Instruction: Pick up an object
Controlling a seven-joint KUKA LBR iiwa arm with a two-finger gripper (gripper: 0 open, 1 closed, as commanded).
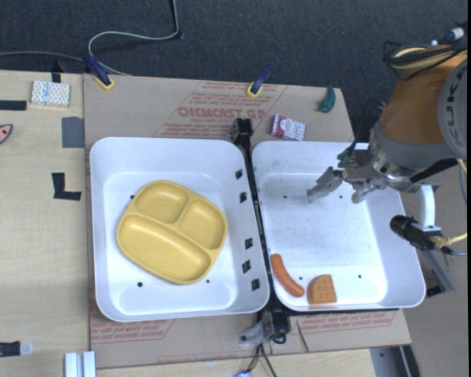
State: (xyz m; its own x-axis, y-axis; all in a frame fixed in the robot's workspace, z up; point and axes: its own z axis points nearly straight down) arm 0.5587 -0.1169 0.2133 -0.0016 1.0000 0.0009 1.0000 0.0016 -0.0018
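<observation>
In the left white bin (110, 210) lies a yellow plastic divided plate (171, 230). In the right bin (392, 289), an orange toy sausage (286, 276) and a tan waffle piece (323, 290) sit near the front wall. My gripper (344, 188) hangs spread and empty, well apart; descending here, I'd likely close on bare floor.

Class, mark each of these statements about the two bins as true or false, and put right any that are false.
1. The yellow divided plate lies in the left bin. True.
2. The sausage lies on the plate. False: it lies in the right bin, near the front wall.
3. The waffle piece lies beside the sausage. True.
4. The gripper holds the waffle piece. False: the gripper hangs over the right bin's rear part, apart from both foods.
</observation>
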